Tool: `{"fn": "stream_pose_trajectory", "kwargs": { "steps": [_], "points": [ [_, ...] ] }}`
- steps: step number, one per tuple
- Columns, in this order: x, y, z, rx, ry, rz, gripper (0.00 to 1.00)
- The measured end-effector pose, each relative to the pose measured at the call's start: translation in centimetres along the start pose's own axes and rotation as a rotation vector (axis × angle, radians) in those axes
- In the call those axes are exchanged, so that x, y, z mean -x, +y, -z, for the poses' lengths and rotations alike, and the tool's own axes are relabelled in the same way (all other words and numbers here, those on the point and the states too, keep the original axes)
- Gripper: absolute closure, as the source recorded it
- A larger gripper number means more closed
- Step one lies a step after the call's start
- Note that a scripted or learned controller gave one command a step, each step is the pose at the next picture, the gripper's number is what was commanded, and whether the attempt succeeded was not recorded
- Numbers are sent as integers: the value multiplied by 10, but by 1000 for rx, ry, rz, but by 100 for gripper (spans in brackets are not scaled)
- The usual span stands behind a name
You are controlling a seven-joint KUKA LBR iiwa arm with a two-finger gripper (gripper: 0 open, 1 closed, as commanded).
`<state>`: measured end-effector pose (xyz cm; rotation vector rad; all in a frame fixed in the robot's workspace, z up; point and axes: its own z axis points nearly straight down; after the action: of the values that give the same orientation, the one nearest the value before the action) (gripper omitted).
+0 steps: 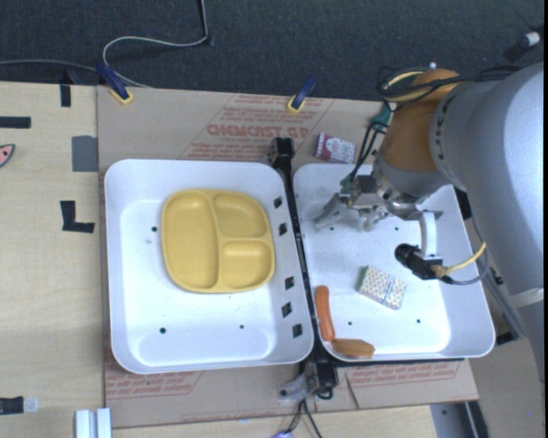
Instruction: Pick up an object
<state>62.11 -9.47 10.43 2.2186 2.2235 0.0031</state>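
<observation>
two bins (128,245), my gripper (347,210) low in the right one.
jaws spread, nothing between them; i see a sponge (383,286) and hotdog (324,312) nearby.

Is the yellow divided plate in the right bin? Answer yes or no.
No, the yellow divided plate lies in the left bin.

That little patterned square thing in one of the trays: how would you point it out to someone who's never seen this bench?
Start at the right-hand white bin, the one under the arm. Near its middle lies a small flat patterned packet, pale with tiny dots, tilted. Its neighbours are orange: a hot dog by the left wall and a bun-shaped piece at the front edge.
</observation>
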Motion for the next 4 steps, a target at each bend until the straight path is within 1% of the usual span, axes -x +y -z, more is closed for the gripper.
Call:
{"fn": "stream_pose_trajectory", "kwargs": {
  "steps": [1,2,3,4],
  "points": [
    [-1,0,9,-1,2,1,100],
    [-1,0,9,-1,2,1,0],
    [8,-91,-18,-2,-1,-3,0],
    [9,-90,-8,2,-3,-3,100]
  ]
}}
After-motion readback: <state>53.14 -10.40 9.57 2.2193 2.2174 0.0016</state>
